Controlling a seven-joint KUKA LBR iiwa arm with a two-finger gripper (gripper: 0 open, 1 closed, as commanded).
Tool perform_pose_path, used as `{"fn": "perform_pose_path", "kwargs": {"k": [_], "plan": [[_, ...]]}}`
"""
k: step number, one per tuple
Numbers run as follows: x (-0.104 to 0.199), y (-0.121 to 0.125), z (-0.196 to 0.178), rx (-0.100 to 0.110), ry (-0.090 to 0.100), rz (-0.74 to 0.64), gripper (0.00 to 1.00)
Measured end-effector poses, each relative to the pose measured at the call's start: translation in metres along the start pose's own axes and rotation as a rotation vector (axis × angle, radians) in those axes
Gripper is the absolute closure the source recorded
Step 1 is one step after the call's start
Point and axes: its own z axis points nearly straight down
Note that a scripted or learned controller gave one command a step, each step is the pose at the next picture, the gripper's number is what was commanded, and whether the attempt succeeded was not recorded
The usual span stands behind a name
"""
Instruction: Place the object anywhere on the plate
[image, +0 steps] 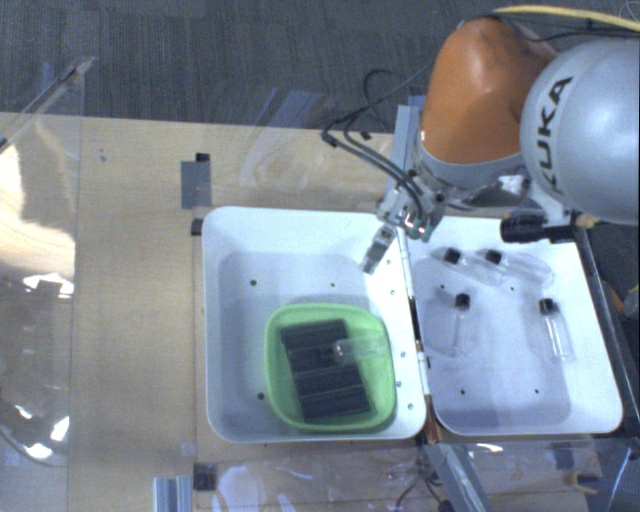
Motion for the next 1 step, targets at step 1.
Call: {"fn": "perform_pose_path", "kwargs": {"k": [1], "plan": [[-0.0194,-0.0077,0.0254,0.001,0.001,0.026,0.0]]}}
